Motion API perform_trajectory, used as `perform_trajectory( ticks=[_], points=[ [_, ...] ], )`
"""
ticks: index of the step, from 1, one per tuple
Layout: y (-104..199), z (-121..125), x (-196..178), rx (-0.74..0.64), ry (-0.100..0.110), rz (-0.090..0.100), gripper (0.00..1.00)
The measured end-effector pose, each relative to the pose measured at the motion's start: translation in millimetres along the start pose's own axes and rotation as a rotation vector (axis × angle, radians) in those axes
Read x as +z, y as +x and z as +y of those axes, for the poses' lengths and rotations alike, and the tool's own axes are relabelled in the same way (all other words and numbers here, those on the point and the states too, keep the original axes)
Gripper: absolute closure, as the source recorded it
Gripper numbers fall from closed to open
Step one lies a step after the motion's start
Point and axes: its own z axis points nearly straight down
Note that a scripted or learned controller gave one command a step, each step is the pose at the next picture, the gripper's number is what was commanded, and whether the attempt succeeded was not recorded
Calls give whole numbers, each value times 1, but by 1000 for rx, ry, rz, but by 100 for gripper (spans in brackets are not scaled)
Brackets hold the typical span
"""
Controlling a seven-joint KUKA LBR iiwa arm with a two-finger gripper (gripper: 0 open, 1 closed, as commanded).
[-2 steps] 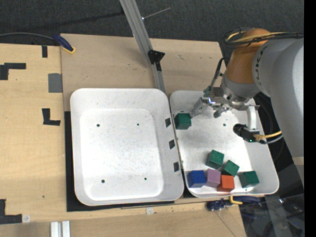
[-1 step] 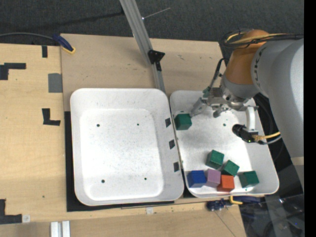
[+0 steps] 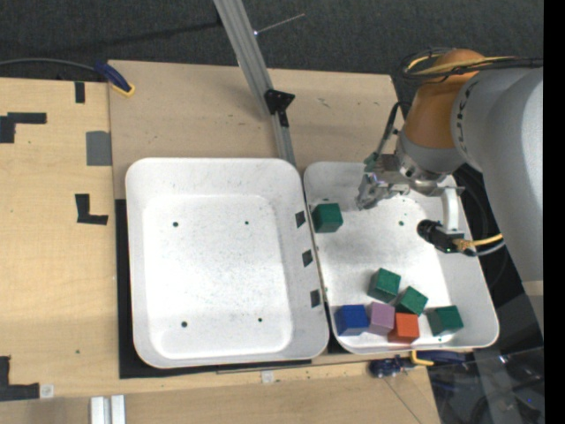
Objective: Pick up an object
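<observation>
Green block [image 3: 327, 217] sits alone at the right bin's [image 3: 353, 177] far left; the gripper [image 3: 369, 193] (finger spread impossible to tell) hovers just right of it.

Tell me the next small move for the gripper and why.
Probably shift the gripper left and down toward the lone green cube. That cube sits apart near the right bin's left wall, with free space around it, while the other blocks are crowded together at the near end, harder to grasp singly.
</observation>
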Motion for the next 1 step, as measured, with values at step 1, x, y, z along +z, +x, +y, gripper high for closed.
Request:
perform_trajectory(
  ticks=[1],
  points=[
    [-8,0,-59,1,-6,-1,100]
  ],
)
